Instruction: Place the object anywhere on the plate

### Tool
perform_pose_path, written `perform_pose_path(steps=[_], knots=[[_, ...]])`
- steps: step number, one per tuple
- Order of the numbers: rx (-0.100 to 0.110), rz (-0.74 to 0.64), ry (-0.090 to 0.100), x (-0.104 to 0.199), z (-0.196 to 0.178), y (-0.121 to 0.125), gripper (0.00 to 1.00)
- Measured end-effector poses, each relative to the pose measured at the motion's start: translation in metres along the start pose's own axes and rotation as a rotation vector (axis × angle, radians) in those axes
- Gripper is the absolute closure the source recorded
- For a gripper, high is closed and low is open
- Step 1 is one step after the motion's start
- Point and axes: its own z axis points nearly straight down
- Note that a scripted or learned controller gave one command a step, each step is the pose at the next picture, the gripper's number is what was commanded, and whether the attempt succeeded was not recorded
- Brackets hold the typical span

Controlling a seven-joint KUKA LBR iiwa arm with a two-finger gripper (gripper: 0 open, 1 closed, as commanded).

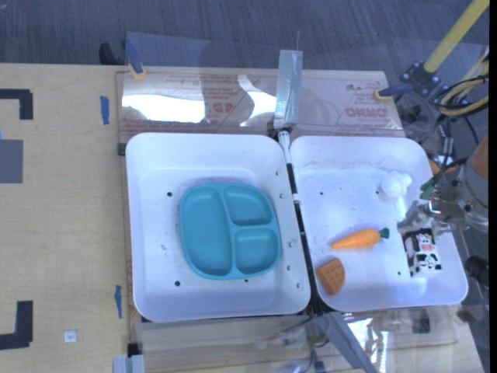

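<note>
Plywood bench under grey carpeted floor carries two shallow white bins, and you should take the divided teal plate as your landmark: it lies flat in the middle of the left bin, all three compartments bare.

Nothing sits on that plate. The likely object for the task, a toy carrot with a green tip, lies on its side in the right bin, well apart from the plate and across the raised seam where the two bins meet. Judged from its look, it is a light, rigid plastic piece with a smooth tapered body; expect it to roll or squirt out of a pinch near the narrow end. Take it across the thick middle, jaws square to its long axis.

Other items, all on the far side of the seam from the plate: a tan waffle-like piece just beside the carrot and nearer the front edge, a small white lump further back, and a black-and-white figure beyond the carrot's green tip. The waffle piece is close enough to be nudged in a careless descent.

Your gripper hangs over the bin's outer side, further from the plate than the carrot, with nothing visibly between it. Whether it is spread or closed cannot be told from this angle.

The seam ridge is the one obstacle on the carry; lift clear of it.
</note>
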Motion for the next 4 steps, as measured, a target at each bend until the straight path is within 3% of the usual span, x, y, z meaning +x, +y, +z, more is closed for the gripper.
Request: perform_pose_path(steps=[1,2,3,4], knots=[[0.006,0.066,0.001,-0.016,0.026,0.003,1.0],[-0.003,-0.044,0.0,-0.011,0.113,0.026,1.0],[-0.004,-0.169,0.002,0.061,0.05,0.045,1.0],[0.002,-0.192,0.002,0.108,0.028,0.016,1.0]])
